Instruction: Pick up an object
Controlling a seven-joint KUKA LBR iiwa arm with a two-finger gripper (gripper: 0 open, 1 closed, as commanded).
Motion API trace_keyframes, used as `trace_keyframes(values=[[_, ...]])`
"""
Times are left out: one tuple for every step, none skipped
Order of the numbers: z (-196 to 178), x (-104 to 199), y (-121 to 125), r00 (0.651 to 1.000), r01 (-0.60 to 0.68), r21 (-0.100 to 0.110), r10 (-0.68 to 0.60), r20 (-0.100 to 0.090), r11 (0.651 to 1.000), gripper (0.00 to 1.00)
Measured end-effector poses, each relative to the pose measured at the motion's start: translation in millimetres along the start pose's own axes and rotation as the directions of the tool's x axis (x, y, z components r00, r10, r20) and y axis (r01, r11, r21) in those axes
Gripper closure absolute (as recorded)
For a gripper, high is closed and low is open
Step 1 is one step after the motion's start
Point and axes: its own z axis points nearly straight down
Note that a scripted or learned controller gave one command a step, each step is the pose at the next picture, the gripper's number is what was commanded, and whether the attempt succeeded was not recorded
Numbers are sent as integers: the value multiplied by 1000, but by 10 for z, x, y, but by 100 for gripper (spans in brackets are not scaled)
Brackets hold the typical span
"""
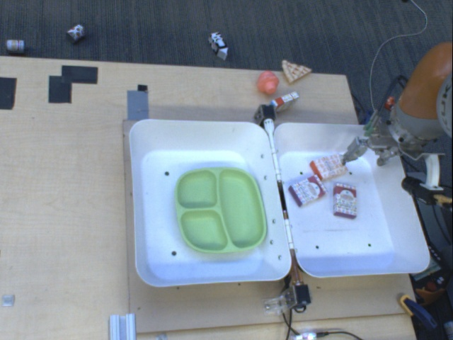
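The gripper (354, 149) hangs low over the right bin (396, 257), near its far edge, w/ one tip just beside the orange-striped packet (328, 166); I cannot tell if it is released or clenched, and nothing sits visibly in it. Close by, in the same bin, lie a purple-red packet (306, 190) and a dark red packet (345, 200), apart from each other. The left bin (152, 190) carries a green divided tray (221, 210). On the surface (64, 211) behind the bins rests an orange ball (267, 83).

Pale wood worktop (64, 211) with black tape patches (71, 82); dark ribbed carpet floor (156, 13) behind, scattered with small debris. Even overhead light.
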Motion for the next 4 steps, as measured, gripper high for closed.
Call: trace_keyframes(values=[[-33,4,275,1000,3,-2,-3,0,1000,0],[-42,2,274,1000,3,-2,-3,0,1000,0],[-57,2,273,1000,3,-2,-3,0,1000,0],[225,202,-326,1000,-1,-15,2,4,1000,0]])
